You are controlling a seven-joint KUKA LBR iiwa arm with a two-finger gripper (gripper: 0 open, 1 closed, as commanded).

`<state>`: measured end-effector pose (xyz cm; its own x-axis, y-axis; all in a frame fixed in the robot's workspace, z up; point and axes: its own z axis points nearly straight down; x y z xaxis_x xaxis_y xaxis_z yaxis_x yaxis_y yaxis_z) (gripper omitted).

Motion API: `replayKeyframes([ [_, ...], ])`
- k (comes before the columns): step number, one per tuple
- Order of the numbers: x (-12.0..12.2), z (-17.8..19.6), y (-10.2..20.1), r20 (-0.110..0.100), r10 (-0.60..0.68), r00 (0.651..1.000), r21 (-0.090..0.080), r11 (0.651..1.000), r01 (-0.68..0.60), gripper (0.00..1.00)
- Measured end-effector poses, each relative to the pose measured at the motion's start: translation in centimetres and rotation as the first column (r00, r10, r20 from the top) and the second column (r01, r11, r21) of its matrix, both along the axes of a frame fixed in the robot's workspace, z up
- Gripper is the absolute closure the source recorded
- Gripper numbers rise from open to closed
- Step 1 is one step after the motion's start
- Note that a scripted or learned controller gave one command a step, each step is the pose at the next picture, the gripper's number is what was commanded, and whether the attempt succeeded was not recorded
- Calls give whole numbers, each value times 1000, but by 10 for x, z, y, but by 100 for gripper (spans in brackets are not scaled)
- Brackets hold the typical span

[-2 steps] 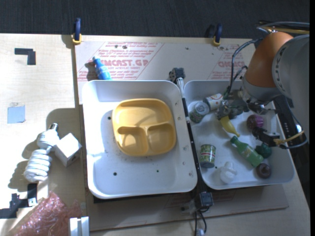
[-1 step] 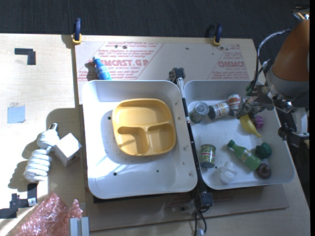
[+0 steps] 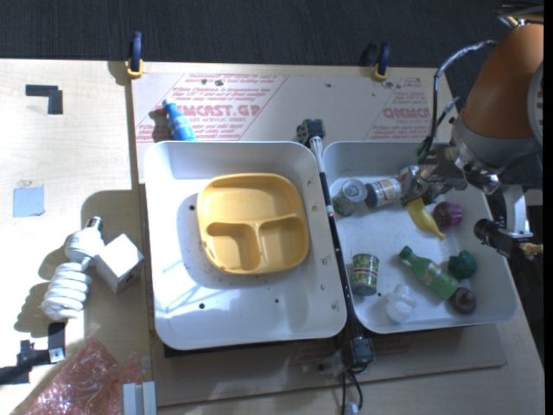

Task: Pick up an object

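My gripper (image 3: 422, 182) hangs low over the back of the right bin (image 3: 497, 314), under the grey and orange arm. It sits right at the neck end of a clear bottle (image 3: 370, 193) lying on its side, and just above a yellow banana (image 3: 426, 218). A purple object (image 3: 448, 213) lies beside the banana. Nearer the front are a green bottle (image 3: 429, 274), a dark green object (image 3: 463, 264), a small can (image 3: 365, 273), a white object (image 3: 397, 303) and a dark red ball (image 3: 465, 299). Nothing is visibly lifted.
The left bin (image 3: 173, 318) holds a yellow divided tray (image 3: 253, 223). A black divider (image 3: 327, 214) runs between the bins. Outside on the left lie a spiral light bulb (image 3: 71, 275) and a white box (image 3: 118, 258). A blue object (image 3: 179, 121) rests behind the left bin.
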<state>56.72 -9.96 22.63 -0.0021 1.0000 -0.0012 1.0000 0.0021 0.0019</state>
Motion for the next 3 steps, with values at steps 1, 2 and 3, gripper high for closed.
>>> replayKeyframes([
  [1,56,22,13,-2,1,1000,0,1000,-1,100],
  [2,61,-23,82,-3,0,1000,0,1000,0,100],
  [3,79,-34,147,-2,0,1000,0,1000,0,100],
])
